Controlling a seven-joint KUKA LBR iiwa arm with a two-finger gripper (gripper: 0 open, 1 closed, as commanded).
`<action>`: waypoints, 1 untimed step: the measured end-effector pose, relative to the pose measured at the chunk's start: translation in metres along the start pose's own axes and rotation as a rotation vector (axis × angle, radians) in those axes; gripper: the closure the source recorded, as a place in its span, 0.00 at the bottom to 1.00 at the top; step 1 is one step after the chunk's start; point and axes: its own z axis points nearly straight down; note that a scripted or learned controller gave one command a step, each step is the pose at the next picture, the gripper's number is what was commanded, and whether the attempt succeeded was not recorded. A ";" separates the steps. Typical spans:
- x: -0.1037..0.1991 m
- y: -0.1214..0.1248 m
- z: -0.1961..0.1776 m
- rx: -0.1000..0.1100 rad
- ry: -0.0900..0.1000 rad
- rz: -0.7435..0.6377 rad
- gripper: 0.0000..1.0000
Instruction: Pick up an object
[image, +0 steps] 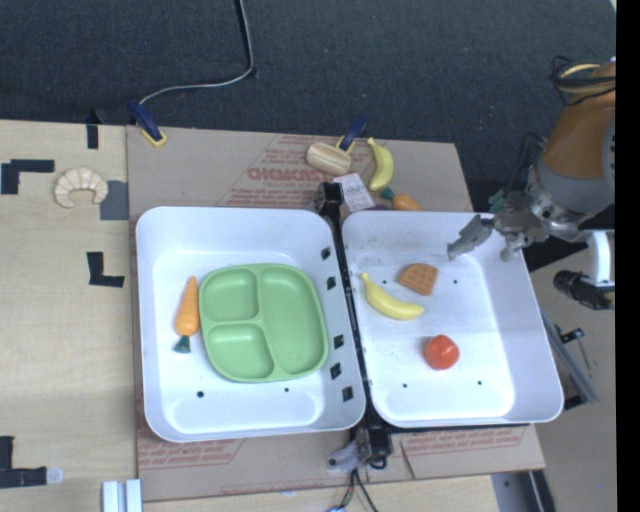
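The right bin (520, 340) holds a yellow banana (390, 299), a brown waffle (418, 278) and a red tomato (441, 351). In the left bin (160, 250) an orange carrot (187, 308) lies beside a green divided plate (264, 322). My gripper (489, 240) hangs over the right bin's far right corner, open, fingers spread with nothing between them. It is up and to the right of the waffle, apart from it.
Behind the bins on the cardboard lie a bread roll (327, 156), a second banana (380, 165), a small packet (352, 190) and an orange piece (405, 202). A croissant (80, 186) sits at the far left. A cable (215, 75) trails across the back.
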 end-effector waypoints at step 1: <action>0.052 0.031 0.117 -0.002 0.001 -0.001 0.00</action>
